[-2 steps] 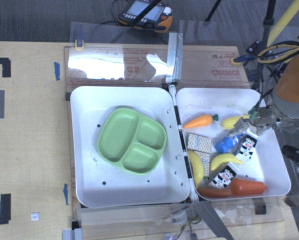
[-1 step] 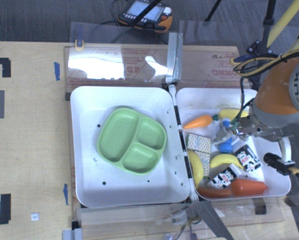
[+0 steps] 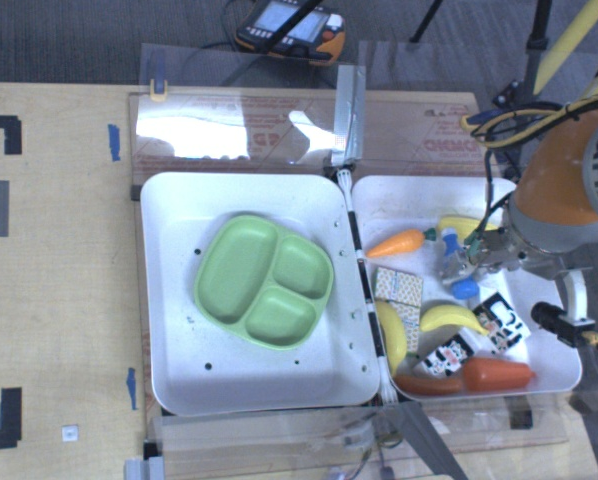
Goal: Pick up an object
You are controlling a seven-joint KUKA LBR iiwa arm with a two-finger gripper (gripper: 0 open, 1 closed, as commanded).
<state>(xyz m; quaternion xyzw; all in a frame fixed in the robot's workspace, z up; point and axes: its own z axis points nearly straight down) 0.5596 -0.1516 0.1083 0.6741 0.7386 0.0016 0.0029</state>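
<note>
The right bin [image 3: 549, 383] holds a jumble of objects. An orange carrot [image 3: 396, 244] lies at its upper left, with a patterned card [image 3: 399, 288] just below it. A yellow banana [image 3: 449, 318] curves across the middle, and another yellow piece [image 3: 466, 226] lies near the back. A red pepper-like object [image 3: 479, 374] rests along the front wall. Two black-and-white blocks [image 3: 499, 318] [image 3: 444, 356] sit nearby. My gripper [image 3: 461, 258] hangs low over the bin's middle, just above a small blue object [image 3: 464, 289] and right of the carrot.
The left bin [image 3: 169, 368] carries a green divided plate [image 3: 264, 280]. A metal divider [image 3: 347, 118] stands at the back between the bins. The grey arm with its orange band [image 3: 564, 183] comes in over the right bin's far right side.
</note>
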